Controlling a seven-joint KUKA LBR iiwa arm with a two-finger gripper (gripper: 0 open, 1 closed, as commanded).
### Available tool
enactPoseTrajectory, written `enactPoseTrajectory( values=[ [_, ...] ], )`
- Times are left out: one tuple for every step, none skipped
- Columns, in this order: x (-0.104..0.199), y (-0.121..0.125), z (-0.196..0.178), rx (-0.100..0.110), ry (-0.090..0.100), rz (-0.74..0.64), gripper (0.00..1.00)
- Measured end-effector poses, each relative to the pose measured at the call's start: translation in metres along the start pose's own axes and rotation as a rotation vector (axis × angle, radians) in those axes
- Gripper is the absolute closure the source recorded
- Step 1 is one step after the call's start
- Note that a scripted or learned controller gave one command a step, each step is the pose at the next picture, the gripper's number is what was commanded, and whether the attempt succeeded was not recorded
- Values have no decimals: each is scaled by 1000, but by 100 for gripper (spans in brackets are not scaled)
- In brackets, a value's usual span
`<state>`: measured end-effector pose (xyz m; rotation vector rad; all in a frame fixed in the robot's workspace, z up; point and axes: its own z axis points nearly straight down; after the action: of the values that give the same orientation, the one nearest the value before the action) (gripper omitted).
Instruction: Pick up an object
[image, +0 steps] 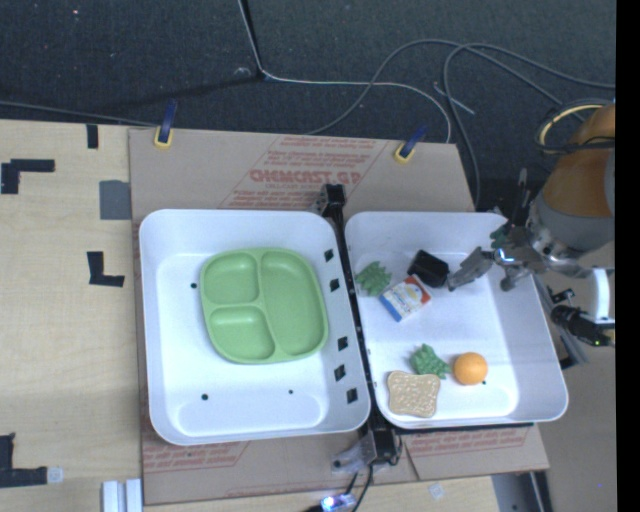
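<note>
Two green leafy pieces (373, 278), one orange (469, 368), one cracker (413, 393); gripper (478, 270) state unclear.

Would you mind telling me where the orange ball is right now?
The orange ball lies in the right bin, near its front edge, just right of a green leafy toy and a slice of toast.

The pincer (462, 277) hovers beside a black block (429, 267) in the right bin (530, 345).
</note>
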<state>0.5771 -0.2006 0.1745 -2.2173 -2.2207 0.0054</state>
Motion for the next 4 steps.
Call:
enactPoseTrajectory(
  values=[
    [1, 1, 44, 1, 0, 0, 0],
    [1, 1, 91, -5, -2, 0, 0],
    [1, 3, 77, -10, -5, 0, 100],
    [-8, 2, 19, -8, -2, 1, 100]
  ],
)
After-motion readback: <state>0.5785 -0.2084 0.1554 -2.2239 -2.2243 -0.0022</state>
